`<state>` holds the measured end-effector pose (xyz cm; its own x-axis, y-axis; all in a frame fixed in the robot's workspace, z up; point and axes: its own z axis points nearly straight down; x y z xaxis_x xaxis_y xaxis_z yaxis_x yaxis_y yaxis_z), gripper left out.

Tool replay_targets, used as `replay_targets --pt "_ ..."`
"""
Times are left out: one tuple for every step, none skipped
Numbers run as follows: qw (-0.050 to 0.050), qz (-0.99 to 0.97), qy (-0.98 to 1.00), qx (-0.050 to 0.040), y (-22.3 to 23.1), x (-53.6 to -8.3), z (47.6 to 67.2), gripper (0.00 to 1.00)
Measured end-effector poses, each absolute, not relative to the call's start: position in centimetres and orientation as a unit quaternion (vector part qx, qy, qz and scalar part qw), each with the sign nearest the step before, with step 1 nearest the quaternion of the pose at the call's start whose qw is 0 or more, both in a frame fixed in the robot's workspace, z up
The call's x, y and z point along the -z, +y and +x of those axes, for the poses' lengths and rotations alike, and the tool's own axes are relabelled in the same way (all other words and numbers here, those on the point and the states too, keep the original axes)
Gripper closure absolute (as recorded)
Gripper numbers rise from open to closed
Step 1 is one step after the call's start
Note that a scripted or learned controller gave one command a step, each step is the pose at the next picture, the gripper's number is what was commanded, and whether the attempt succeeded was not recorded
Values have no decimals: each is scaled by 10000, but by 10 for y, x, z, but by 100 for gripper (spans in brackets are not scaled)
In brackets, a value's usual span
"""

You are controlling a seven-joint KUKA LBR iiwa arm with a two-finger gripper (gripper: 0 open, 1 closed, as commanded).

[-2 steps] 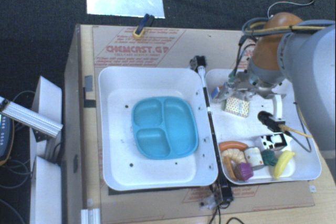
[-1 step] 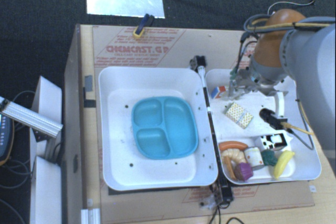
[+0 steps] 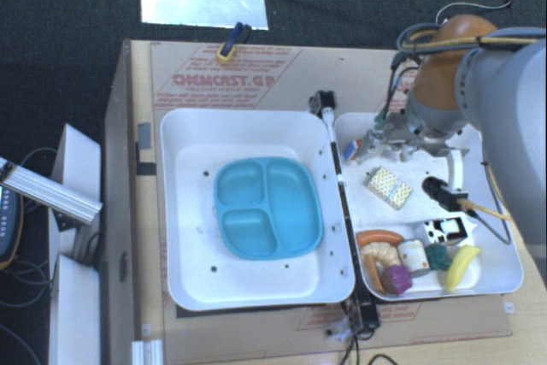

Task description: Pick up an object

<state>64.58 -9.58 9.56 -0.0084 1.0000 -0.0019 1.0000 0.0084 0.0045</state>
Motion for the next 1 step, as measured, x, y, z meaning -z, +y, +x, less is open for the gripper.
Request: replay_targets --pt "4 7065 7077 -3 -89 -84 617 0"
